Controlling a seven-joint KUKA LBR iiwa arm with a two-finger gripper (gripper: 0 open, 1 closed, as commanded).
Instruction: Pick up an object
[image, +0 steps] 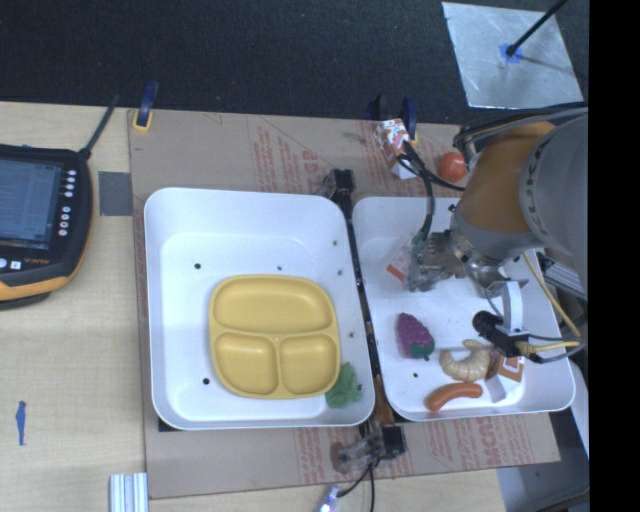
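My gripper (428, 268) hangs low over the upper middle of the right bin (390, 225). Beside it on the left lies a small orange-and-white item (398, 270), touching or almost touching the fingers. A purple bunch of grapes (414, 335) lies on the bin floor below the gripper. Further down are a beige croissant-like pastry (468, 362) and an orange sausage (453, 395), with a small orange-and-white piece (511, 371) at the right.
The left bin (170, 225) holds a yellow three-part tray (274, 335) and a green broccoli piece (344, 386) at the tray's lower right corner. An orange ball (452, 165) sits behind the right bin. A tablet pendant (40, 220) lies at the far left.
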